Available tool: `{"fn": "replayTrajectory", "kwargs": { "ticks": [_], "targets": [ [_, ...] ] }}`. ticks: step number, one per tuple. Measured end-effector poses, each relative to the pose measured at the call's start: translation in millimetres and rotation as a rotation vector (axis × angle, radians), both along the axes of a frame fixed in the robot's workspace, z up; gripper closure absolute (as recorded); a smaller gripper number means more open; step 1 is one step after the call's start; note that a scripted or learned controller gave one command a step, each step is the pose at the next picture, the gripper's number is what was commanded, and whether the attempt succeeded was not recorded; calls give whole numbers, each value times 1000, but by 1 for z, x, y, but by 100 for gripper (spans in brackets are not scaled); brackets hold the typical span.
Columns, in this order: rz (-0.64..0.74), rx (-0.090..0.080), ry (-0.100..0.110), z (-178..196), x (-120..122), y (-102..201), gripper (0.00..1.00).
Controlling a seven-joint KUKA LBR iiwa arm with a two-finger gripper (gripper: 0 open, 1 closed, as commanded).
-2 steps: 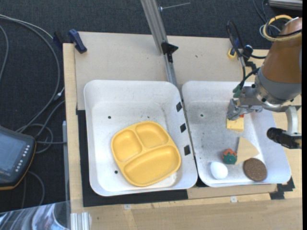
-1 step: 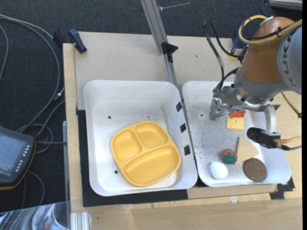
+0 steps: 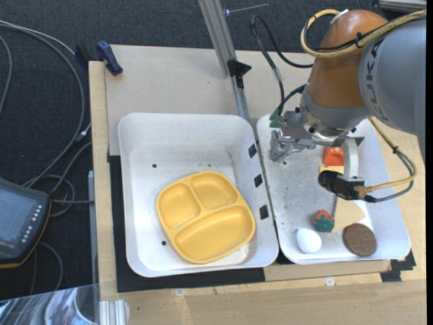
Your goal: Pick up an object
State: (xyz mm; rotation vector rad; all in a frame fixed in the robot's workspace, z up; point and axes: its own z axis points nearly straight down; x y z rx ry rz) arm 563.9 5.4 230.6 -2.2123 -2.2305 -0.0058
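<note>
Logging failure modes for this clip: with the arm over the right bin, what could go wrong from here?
The gripper hangs near the right bin's left wall, over bare floor; closing here would likely catch nothing. The white egg, green toy and brown disc sit clustered at the near edge, so a descent there may knock neighbours.

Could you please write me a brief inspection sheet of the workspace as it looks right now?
Surface: wooden bench bearing two white bins.
Job's things: right bin holds a white egg, brown disc, small green-orange toy, orange item.
Clutter: yellow divided plate in left bin.
Grippers: gripper low over right bin, nothing seen between fingers.
Cables: yellow and black cables on arm; black cables on floor.
Surroundings: blue clamp, pendant.
</note>
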Motion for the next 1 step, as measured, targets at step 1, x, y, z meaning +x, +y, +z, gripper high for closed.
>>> {"fn": "replayTrajectory", "kwargs": {
  "ticks": [1],
  "targets": [
    [-1,-1,2,-8,5,59,100]
  ]
}}
